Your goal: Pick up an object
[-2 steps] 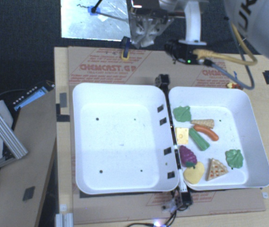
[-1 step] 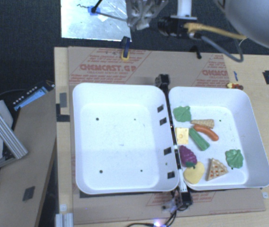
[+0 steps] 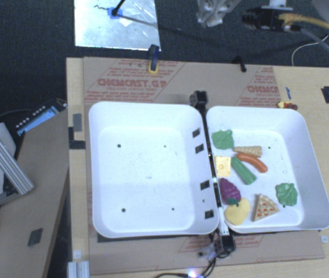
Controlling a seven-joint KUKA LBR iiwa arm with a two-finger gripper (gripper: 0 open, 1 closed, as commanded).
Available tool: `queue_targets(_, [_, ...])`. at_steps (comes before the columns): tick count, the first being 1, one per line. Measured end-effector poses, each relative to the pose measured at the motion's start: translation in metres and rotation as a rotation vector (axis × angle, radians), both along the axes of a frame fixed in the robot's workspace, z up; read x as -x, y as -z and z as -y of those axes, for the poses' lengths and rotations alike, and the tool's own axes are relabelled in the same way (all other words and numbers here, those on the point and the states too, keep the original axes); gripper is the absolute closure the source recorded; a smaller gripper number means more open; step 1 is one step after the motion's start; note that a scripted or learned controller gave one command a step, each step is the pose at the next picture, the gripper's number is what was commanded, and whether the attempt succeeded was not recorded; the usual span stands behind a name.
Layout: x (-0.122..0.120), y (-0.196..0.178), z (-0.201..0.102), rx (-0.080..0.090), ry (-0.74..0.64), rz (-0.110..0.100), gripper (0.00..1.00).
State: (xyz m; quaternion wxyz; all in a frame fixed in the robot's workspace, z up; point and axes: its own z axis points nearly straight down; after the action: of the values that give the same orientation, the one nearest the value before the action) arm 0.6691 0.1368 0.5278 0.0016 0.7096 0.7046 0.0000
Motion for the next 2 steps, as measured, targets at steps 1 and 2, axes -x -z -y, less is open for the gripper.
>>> queue_targets(1, [0.001,-0.008,0.006,-0.003,-0.007,0.001,1.0])
queue_targets(2, [0.001,-0.007,0.047,-0.002,-0.005,0.0,1.0])
